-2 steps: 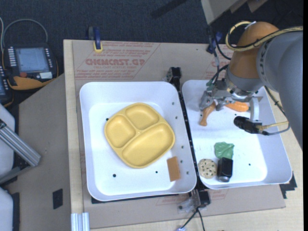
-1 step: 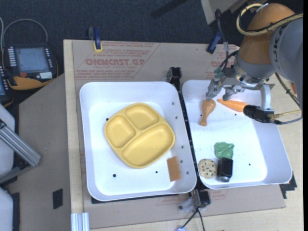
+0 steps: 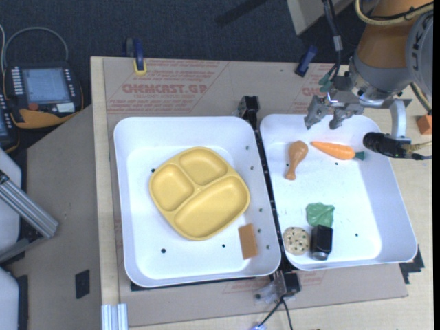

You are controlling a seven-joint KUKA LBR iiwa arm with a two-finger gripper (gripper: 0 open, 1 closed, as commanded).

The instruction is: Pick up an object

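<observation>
1. Gripper (image 3: 326, 120): at the far edge of the right bin (image 3: 385, 184), two fingers spread apart, nothing between them.
2. Carrot (image 3: 334, 150): orange, lying flat in the right bin, just below the gripper, apart from it.
3. Chicken drumstick (image 3: 296, 158): tan, just left of the carrot.
4. Green leafy piece (image 3: 320, 214): near end of the right bin.
5. Black block (image 3: 321, 242): just below the green piece.
6. Cookie (image 3: 296, 239): speckled, round, beside the black block.
7. Yellow divided plate (image 3: 199, 192): three compartments, middle of the left bin (image 3: 137, 150).
8. Brown cracker (image 3: 247, 241): beside the plate's near right edge.
</observation>
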